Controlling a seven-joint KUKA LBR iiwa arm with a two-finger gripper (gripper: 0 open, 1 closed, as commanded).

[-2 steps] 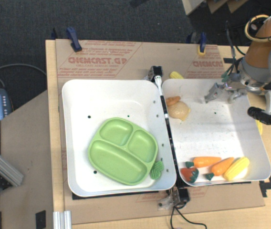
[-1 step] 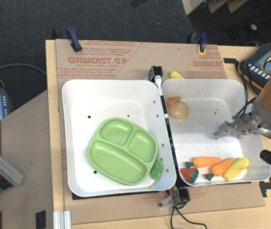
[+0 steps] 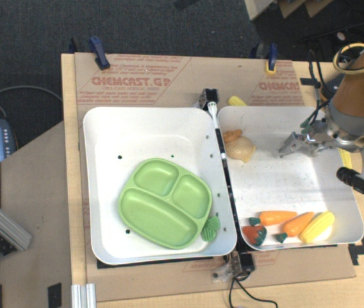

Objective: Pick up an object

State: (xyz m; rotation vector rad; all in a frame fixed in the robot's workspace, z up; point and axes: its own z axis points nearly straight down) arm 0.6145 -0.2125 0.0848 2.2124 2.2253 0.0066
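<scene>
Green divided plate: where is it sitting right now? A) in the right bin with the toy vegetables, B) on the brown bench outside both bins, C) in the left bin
C: the green divided plate lies flat in the left bin, while the carrots lie in the right bin.

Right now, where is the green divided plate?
The green plate lies in the left bin, toward its near edge, with a small green toy touching its lower right corner.

Divided plate (image 3: 164,203) in left bin (image 3: 99,172)
</scene>
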